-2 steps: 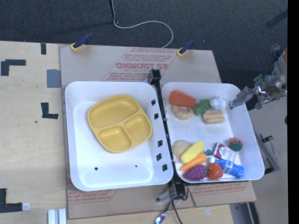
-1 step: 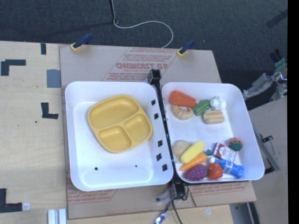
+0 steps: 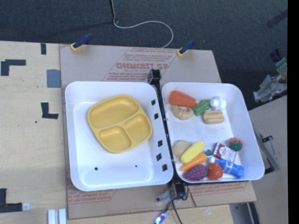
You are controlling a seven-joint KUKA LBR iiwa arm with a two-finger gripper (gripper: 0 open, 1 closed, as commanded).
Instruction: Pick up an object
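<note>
Two white bins side by side. Left bin (image 3: 79, 171) has yellow tray (image 3: 119, 123) with three spaces, maybe for sorting food. Right bin (image 3: 247, 125) full of toy food, all still to pick. Carrot (image 3: 182, 98) lies at top by bread roll (image 3: 213, 117). Corn (image 3: 192, 151), small carrot (image 3: 194, 161), purple grapes (image 3: 195, 172) huddle at bottom. Arm part (image 3: 271, 85) far off at right edge. Jaws: cannot tell. Nothing picked up yet.
</note>
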